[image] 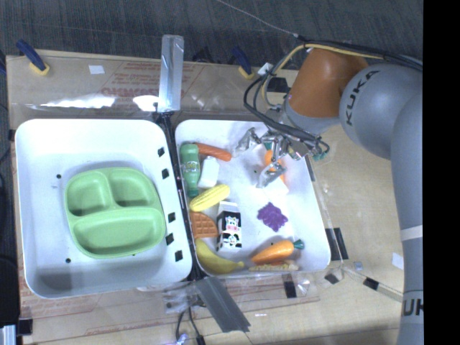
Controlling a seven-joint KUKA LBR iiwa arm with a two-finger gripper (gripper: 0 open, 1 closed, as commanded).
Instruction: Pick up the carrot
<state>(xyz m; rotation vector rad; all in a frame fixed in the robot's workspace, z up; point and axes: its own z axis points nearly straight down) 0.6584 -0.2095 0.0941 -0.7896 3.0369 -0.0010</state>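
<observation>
My gripper (272, 158) hangs over the back right part of the right bin (316, 214), under the orange wrist band. A small orange carrot (272, 161) shows between its metal fingers (263, 175), and they are shut on it. A second, larger carrot (273, 251) with a green top lies near the bin's front wall. A third slim orange carrot piece (213, 151) lies at the back, beside a green bottle (189, 165).
The right bin also holds a corn cob (209, 197), a waffle (203, 225), a small milk carton (229, 228), a banana (218, 262), a purple bunch of grapes (272, 215) and a white block (209, 171). The left bin (36, 192) holds a green divided plate (113, 210).
</observation>
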